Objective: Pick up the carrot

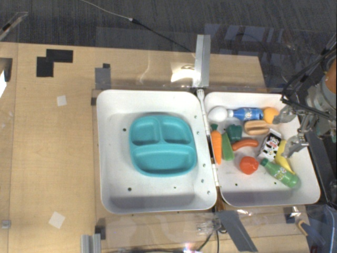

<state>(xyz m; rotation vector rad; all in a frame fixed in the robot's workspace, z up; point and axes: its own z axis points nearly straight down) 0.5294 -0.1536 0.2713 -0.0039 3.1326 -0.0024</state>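
We see carrot (216,147) lying lengthwise vs left wall of right bin (310,194), green end up, just beside a green veg (227,146). Gripper (293,129) sits over bin's right edge, fingers spread apart, nothing btwn them, near yellow banana (283,157) and black/white carton (270,145). Carrot well apart from gripper. Teal divided plate (160,144) in left bin (113,194).
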